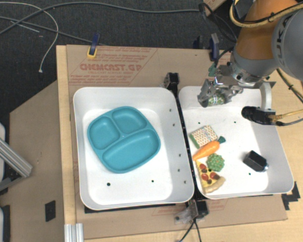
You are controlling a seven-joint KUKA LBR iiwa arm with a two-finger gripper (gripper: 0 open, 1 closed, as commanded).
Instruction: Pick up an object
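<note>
- Two bins sit side by side on the surface (pixel 65 135): the left bin (pixel 86 185) and the right bin (pixel 272 180).
- A divided plate (pixel 123 138) lies in the middle of the left bin.
- In the right bin, along its left side, a waffle (pixel 203 134), carrot (pixel 208 148), broccoli (pixel 215 162) and pizza slice (pixel 210 177) cluster from upper to lower.
- A small block (pixel 255 161) lies to their right.
- The tool (pixel 213 96) hangs over the right bin's upper left corner.

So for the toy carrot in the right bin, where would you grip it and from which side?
Grip the carrot across its orange body near mid-length, coming straight down from above. It lies flat and slanted, so the fingers should close across its narrow width. The waffle and broccoli sit close on either side, leaving little finger room.
</note>
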